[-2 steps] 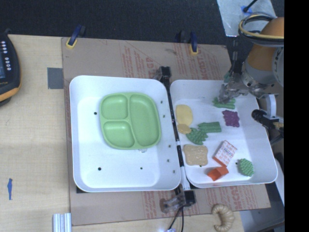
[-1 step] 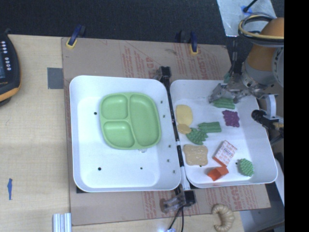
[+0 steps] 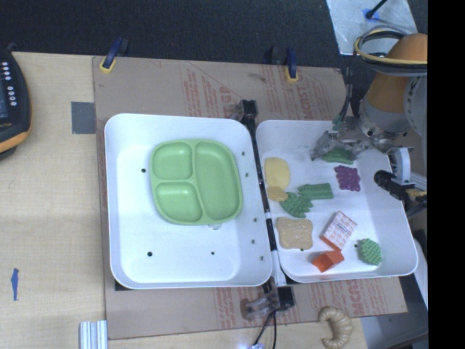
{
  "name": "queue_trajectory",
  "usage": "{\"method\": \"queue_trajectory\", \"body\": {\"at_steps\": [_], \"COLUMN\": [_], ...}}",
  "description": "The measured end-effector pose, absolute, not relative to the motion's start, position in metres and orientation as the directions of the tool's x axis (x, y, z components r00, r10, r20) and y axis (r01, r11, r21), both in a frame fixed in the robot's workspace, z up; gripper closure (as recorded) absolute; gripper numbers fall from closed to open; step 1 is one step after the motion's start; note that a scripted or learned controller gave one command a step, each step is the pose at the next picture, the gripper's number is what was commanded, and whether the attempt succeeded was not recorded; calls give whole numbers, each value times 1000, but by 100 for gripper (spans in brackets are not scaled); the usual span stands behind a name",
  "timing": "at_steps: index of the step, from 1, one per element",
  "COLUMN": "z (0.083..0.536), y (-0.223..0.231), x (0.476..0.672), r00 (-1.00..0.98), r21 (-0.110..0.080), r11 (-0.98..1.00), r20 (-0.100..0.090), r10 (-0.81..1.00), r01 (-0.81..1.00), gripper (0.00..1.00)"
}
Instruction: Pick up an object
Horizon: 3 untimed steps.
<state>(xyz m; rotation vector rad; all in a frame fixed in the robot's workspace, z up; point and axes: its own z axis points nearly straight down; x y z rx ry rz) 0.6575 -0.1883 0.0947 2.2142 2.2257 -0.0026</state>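
My gripper (image 3: 338,147) is low over the back of the right bin (image 3: 392,271), directly above a dark green flat piece (image 3: 339,156) that shows just beneath it. A purple grape bunch (image 3: 348,177) lies just in front of it. Further forward lie a yellow piece (image 3: 277,171), two green leafy pieces (image 3: 314,191) (image 3: 296,206), a slice of toast (image 3: 294,233), a red-and-white packet (image 3: 338,229), a red block (image 3: 328,260) and a green knobbly ball (image 3: 370,251).
The left bin (image 3: 131,267) holds a light green divided plate (image 3: 196,180). A tan peanut-shaped thing (image 3: 336,326) lies on the bench in front of the right bin. A control pendant (image 3: 11,100) sits at the far left. Clamps hold the board at the back.
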Motion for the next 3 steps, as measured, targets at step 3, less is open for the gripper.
{"method": "queue_trajectory", "body": {"at_steps": [3], "z": [92], "y": [-189], "x": [536], "r00": [2], "r21": [-11], "r11": [-2], "r20": [2], "r10": [1000], "r01": [1000], "gripper": [0]}}
